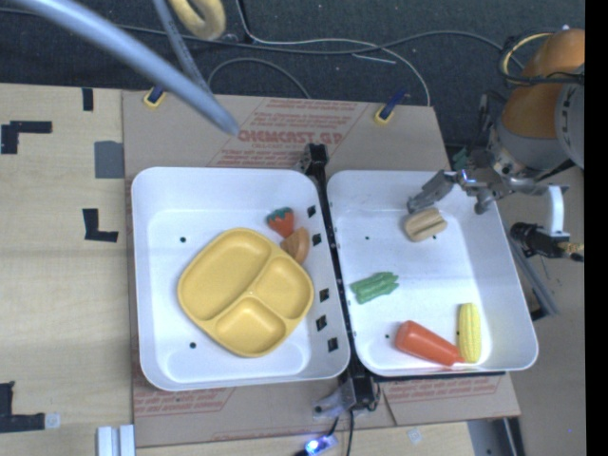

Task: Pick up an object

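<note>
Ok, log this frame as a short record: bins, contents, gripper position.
left bin: yellow divided plate, a small red and green toy, a small brown piece
right bin: bread roll, green vegetable, carrot, corn cob
gripper: over the right bin's far side, just above the bread roll
grasp: nothing seen between its fingers

One fixed camera, high above the tabletop point(57, 255), looking down at a slant.

It stands far enough back to take in both white bins whole, the left bin point(157, 255) and the right bin point(494, 283) side by side mid-frame, with dark floor and cables along the top edge. The arm point(541, 112) enters from the right side.
</note>
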`<state>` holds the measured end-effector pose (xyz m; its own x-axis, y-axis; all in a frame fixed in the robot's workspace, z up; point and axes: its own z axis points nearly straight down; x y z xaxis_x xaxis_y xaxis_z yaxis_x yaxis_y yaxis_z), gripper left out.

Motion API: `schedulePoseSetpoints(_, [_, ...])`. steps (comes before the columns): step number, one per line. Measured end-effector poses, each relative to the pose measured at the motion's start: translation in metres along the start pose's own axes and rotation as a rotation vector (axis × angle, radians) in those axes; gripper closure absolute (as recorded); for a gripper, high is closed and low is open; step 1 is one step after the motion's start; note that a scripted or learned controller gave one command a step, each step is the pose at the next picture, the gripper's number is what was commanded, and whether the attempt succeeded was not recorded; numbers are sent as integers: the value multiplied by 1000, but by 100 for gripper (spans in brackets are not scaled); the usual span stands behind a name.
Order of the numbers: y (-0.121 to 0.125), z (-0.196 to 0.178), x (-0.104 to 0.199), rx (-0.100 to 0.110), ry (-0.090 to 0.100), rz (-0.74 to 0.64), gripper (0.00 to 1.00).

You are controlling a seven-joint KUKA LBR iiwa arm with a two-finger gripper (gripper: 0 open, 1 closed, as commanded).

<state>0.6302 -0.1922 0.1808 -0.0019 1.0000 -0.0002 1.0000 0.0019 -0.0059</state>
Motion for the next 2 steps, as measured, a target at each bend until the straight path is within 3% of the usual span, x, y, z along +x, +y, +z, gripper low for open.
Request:
schedulePoseSetpoints(1, [7, 47, 2, -1, 0, -1, 0])
schedulePoseSetpoints(2, [8, 33, 2, -5, -2, -2, 100])
